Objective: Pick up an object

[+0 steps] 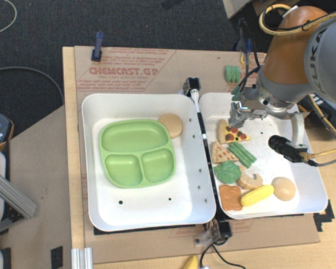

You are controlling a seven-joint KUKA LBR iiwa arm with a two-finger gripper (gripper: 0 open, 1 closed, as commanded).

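1. Left bin (pixel 89 150): holds a green divided plate (pixel 137 152) with a tan round piece (pixel 171 125) just beside its upper right corner. Nothing here is being worked on.
2. Right bin (pixel 305 198): this is the working bin. Toy food is bunched along its left side and front, and the right half is mostly bare floor.
3. Arm (pixel 291 55): reaches in from the right, with the wrist over the upper part of the right bin.
4. Gripper (pixel 237 116): low over the upper left of the right bin, right at the top edge of the pizza slice (pixel 233 134). I cannot tell whether they touch.
5. Jaws: the wrist and the camera slant hide how far open they are, so I cannot tell. Nothing shows between them, so I record no hold.
6. Progress, as a judgement: the approach looks done, but no grasp or lift is confirmed. Every piece lies flat on a bin floor, so closing and raising are left.
7. Likely target: the pizza slice, being nearest. It lies flat, tip toward the right, just above a tan cracker (pixel 220 152).
8. Other pieces, well clear of the gripper:
   - green sticks (pixel 242 154)
   - leafy green piece (pixel 228 172)
   - orange piece (pixel 231 197)
   - yellow piece (pixel 256 195)
   - tan ball (pixel 284 188)
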